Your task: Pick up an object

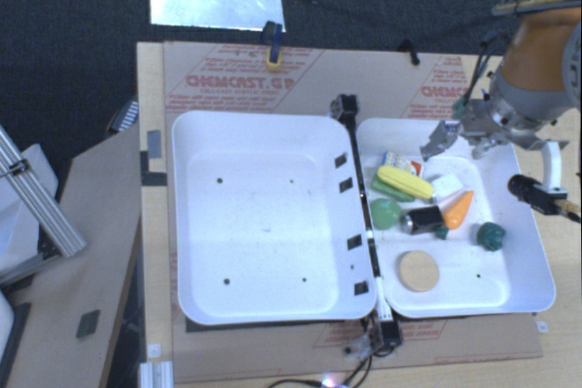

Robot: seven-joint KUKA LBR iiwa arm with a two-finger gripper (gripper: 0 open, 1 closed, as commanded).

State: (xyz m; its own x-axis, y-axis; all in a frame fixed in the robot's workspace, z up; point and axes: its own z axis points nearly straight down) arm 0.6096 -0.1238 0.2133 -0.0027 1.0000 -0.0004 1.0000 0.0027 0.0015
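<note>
Gripper hangs over the far edge of the right bin, fingers spread apart, nothing between them. All candidates sit in that bin, below and toward the near side of the jaws.

Closest is the yellow corn, just below-left of the jaws: looks like a light, stiff plastic toy with a ribbed surface, so decent friction; take it across its narrow middle. The orange carrot lies just beyond it from the jaws, tapered, likely slick; grip the thick end. The black cylinder touches the carrot, so it is crowded and may roll. The green round piece sits tight to the bin divider, awkward for finger clearance. The dark green lump lies apart from the rest; small, easy access. The tan disc, farthest from the jaws, lies flat; hard to pinch, probably skip.
</note>
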